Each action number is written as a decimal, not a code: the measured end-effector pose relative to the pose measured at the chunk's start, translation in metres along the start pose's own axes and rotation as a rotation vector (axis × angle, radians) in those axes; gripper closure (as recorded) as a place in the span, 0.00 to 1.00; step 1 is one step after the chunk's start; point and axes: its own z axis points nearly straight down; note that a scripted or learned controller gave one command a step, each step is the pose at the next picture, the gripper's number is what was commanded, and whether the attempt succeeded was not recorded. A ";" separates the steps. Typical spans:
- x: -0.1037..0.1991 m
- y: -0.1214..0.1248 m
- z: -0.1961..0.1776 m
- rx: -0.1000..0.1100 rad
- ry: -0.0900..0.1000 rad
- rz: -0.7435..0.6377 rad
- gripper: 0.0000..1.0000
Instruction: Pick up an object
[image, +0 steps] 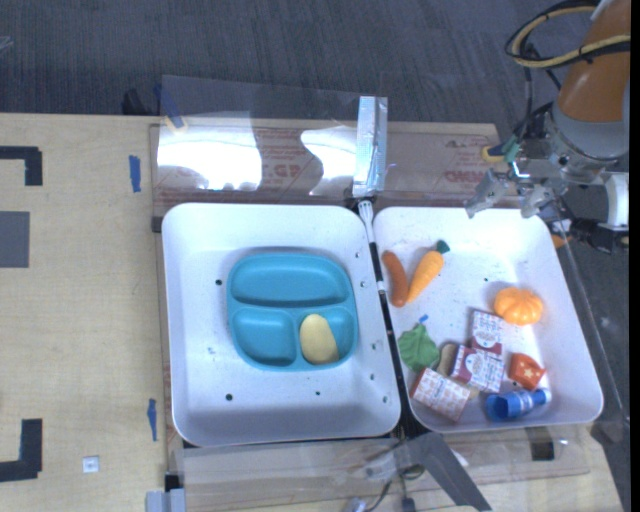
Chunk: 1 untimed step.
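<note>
My gripper (505, 198) hangs above the far edge of the right bin (575, 330), open, with nothing between its fingers. Below it in that bin lie an orange carrot (425, 272) and a red-orange sausage-shaped piece (395, 277) side by side. An orange pumpkin (518, 305) sits at the right. Toward the front lie a green leafy piece (418, 347), two small printed cartons (487, 352) (440, 392), a red piece (526, 370) and a blue bottle (514, 404) on its side.
The left bin (190, 330) holds a blue divided tray (290, 290) with a yellow potato-like piece (318, 338) in its front right compartment. A clear plastic sheet (260, 150) and a metal post (368, 145) stand behind the bins.
</note>
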 end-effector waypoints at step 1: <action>0.043 -0.022 0.135 -0.008 -0.002 -0.107 0.00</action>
